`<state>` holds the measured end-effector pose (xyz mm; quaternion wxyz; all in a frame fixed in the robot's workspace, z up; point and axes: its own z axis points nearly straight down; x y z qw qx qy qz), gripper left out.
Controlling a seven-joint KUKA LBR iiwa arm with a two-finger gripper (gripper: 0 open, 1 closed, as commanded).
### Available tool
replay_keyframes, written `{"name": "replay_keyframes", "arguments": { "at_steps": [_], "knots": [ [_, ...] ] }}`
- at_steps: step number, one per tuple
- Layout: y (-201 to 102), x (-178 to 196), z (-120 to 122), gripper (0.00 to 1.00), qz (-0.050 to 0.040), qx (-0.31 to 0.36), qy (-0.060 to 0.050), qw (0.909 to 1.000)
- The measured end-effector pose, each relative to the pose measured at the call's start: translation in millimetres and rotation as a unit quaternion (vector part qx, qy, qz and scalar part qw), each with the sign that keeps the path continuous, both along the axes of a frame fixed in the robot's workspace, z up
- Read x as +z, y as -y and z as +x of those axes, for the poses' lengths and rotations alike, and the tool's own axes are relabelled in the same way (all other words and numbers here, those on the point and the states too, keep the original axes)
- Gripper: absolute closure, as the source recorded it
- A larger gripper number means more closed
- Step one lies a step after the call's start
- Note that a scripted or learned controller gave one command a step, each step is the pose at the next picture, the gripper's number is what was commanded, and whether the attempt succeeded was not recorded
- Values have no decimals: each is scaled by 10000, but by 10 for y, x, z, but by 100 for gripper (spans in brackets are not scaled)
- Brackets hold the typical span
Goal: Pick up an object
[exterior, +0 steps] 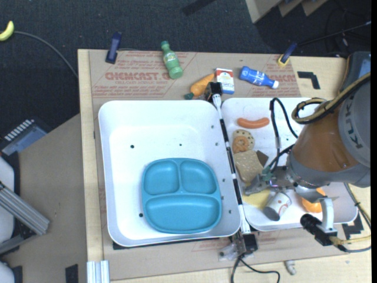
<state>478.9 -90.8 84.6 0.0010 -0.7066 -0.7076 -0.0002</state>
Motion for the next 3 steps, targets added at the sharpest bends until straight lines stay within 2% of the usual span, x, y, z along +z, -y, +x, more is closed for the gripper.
{"name": "replay_keyframes", "arguments": {
  "at_steps": [2, 3],
  "knots": [
    [122, 2, 1089, 0, -10, -4, 8, 10000],
    [114, -4, 637, 0, -7, -8, -5, 10000]
  ]
}}
